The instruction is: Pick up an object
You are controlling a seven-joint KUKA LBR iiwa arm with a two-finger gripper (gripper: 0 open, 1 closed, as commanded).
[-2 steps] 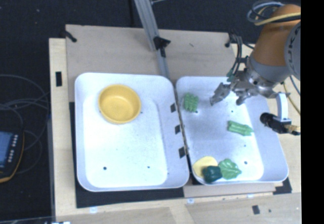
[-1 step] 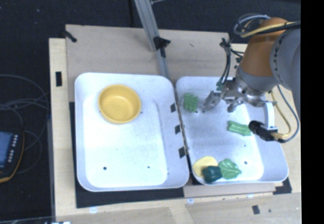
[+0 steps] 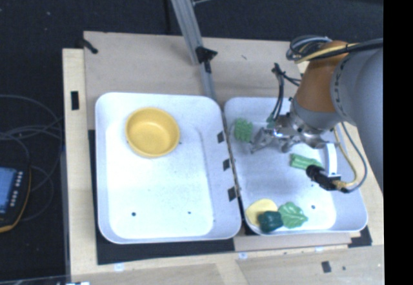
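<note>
One camera, high above bench (image 3: 155, 58), looks down at slant. Sees both white bins (image 3: 161, 213) whole. Arm (image 3: 342, 84) comes in from right edge.

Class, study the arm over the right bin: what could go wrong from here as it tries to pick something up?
1. The gripper hangs beside the small green toy near the bin wall, so it might push the toy against the wall rather than grasp it.
2. The yellow piece, dark green block and light green piece sit crowded together, making a clean single pick harder.
</note>
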